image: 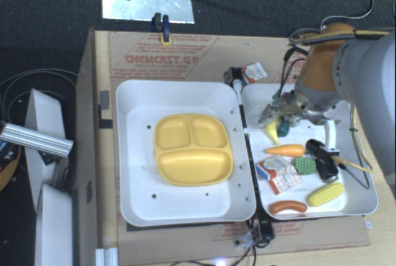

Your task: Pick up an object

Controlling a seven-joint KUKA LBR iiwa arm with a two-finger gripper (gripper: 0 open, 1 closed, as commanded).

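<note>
My gripper (276,115) hangs low over the upper left part of the right bin (365,197), with the grey arm reaching in from the right. Just below it lie a small yellow piece (271,132) and a teal piece (283,129), both partly hidden by the gripper. I cannot see whether it holds either one. Further down the bin lie an orange carrot (286,150), a green knobbly item (304,165), a red and white packet (278,174), a yellow corn cob (325,194) and a reddish sausage (288,206).
The left bin (133,135) holds a yellow divided plate (192,149). A small packet (254,72) lies on the cardboard behind the bins, next to a black clip (235,77). The divider between the bins runs just left of the gripper.
</note>
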